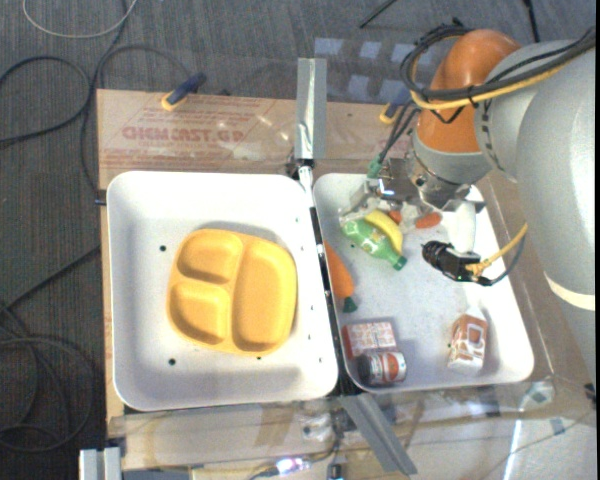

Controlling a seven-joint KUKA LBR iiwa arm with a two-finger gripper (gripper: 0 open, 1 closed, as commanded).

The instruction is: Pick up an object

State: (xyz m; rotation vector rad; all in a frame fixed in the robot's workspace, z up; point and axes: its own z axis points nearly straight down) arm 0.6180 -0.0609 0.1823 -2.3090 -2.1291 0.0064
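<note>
My gripper [378,196] hangs low over the back of the right bin [510,363], below the orange wrist band. Right under it lie a green bottle [368,240] and a yellow banana [385,227], pressed against each other. Whether the gripper touches either one, I cannot tell. An orange carrot [341,274] lies along the bin's left wall. At the front left sit a red box [369,335] and a red can [383,368] on its side. A small white and orange carton [468,340] rests at the front right.
The left bin [140,358] holds a yellow divided tray [235,290] in its middle. A black cable plug [450,259] dangles from the arm over the right bin's centre. The big grey arm body covers the right side. A metal divider [306,118] stands between the bins at the back.
</note>
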